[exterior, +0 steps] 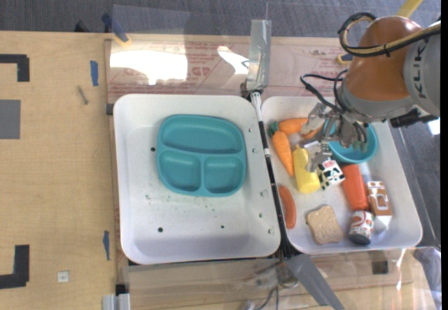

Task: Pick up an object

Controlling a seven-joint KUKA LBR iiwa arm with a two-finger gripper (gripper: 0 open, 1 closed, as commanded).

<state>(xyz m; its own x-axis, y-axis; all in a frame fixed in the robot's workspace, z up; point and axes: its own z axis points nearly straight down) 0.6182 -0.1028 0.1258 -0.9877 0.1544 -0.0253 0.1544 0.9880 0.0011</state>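
Two white bins [140, 231]; one teal divided plate [201, 155]; two carrots [282, 150]; one bread slice [324, 224].

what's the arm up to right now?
The KUKA arm reaches in over the right bin, its pincer low among the toy food, by the yellow piece and teal bowl. No object is visibly gripped. The left bin holds a teal divided plate.

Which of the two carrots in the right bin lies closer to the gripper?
The upper carrot, beside the gripper; the other carrot lies lower, by the bin divider.
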